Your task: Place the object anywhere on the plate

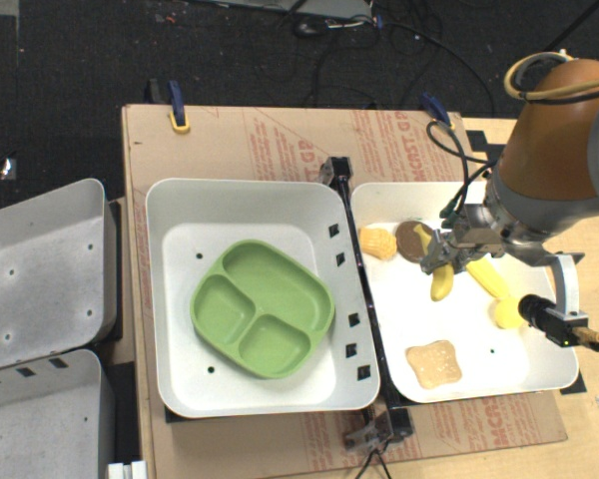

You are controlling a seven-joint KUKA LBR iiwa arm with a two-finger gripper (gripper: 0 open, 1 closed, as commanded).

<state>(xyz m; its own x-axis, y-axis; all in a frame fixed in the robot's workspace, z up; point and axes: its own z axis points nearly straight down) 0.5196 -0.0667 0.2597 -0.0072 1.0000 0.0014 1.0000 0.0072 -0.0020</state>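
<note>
A green divided plate lies in the left white bin. In the right bin, my gripper is down near the back, with a small yellow banana-shaped piece sticking out from between its fingers toward the front. The fingers look closed on this piece. The plate is well to the gripper's left, across the divider between the bins.
The right bin also holds a yellow corn-like piece, a brown round item, a longer yellow piece, a yellow lump and a toast slice. Spare white trays lie at far left.
</note>
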